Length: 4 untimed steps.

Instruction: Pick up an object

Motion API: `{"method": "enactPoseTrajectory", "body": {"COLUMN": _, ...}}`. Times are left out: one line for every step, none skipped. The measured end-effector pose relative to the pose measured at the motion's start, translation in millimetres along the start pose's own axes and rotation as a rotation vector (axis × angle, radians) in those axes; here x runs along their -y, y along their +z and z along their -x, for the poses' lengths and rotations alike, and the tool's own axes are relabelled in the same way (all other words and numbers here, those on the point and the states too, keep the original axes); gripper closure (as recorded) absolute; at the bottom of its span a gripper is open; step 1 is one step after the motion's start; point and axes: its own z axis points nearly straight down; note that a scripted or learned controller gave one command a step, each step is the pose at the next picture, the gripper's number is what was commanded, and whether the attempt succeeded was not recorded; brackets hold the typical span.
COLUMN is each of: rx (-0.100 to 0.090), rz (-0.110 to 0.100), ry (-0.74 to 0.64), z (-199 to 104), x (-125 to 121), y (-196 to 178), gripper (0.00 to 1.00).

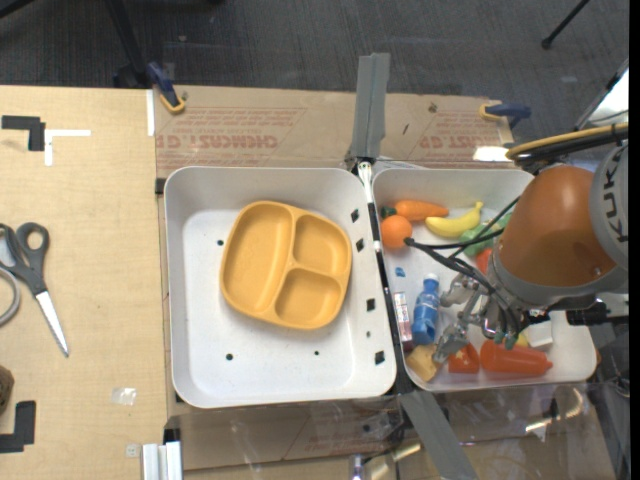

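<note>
My gripper (468, 340) hangs low over the front of the right bin (570, 373), its fingers open. Just below them lie a small red piece (462, 361) and a longer red pepper-like item (516, 360); nothing is held between the fingers. A blue bottle (426, 308) lies just left of the gripper, and a pale yellow item (420, 364) sits at the bin's front left corner. Farther back are an orange (396, 230), a carrot (420, 209) and a banana (452, 223). The orange arm band (555, 233) hides the bin's right side.
The left bin (190, 298) holds a yellow divided plate (287, 264). A grey strap (370, 108) runs back from between the bins. Scissors (35, 278) lie on the wooden bench at the far left. Black cables (450, 258) cross the right bin.
</note>
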Motion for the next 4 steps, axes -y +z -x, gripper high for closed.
{"method": "enactPoseTrajectory", "body": {"rx": -0.004, "rz": 0.0, "ry": 0.021, "z": 143, "x": -27, "y": 2, "gripper": 0.0}}
{"method": "enactPoseTrajectory", "body": {"rx": -0.006, "rz": -0.004, "ry": 0.277, "z": 141, "x": -48, "y": 3, "gripper": 0.0}}
{"method": "enactPoseTrajectory", "body": {"rx": 0.0, "rz": -0.003, "ry": 0.273, "z": 142, "x": -49, "y": -7, "gripper": 1.0}}
{"method": "enactPoseTrajectory", "body": {"rx": -0.004, "rz": 0.0, "ry": 0.157, "z": 135, "x": -102, "y": -131, "gripper": 1.0}}
